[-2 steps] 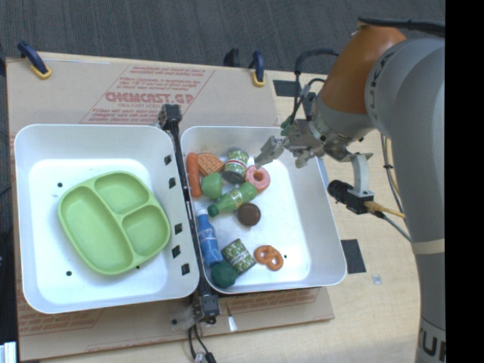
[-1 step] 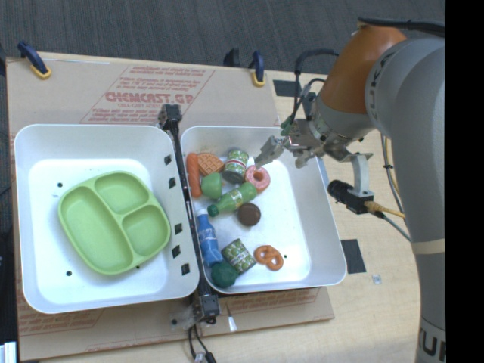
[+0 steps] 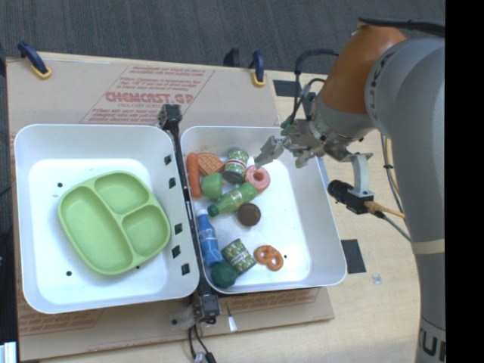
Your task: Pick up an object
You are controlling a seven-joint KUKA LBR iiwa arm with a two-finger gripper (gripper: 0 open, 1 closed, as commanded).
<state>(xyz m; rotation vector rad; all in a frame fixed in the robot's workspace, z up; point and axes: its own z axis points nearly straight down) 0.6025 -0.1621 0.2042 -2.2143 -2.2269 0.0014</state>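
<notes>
Toys of glossy plastic are heaped in the right bin (image 3: 321, 225) at frame centre: a pink ring doughnut (image 3: 258, 178), a brown ball (image 3: 249, 215), a knotted pretzel (image 3: 268, 257). Just above them the gripper (image 3: 281, 149) is seen, slightly parted, with nothing between its fingers.

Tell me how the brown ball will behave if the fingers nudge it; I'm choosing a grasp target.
The brown ball looks round and smooth, so it would probably roll on the bin floor. The green bottle lies against its upper left and may block it there. It looks like a small toy, so likely light.
</notes>
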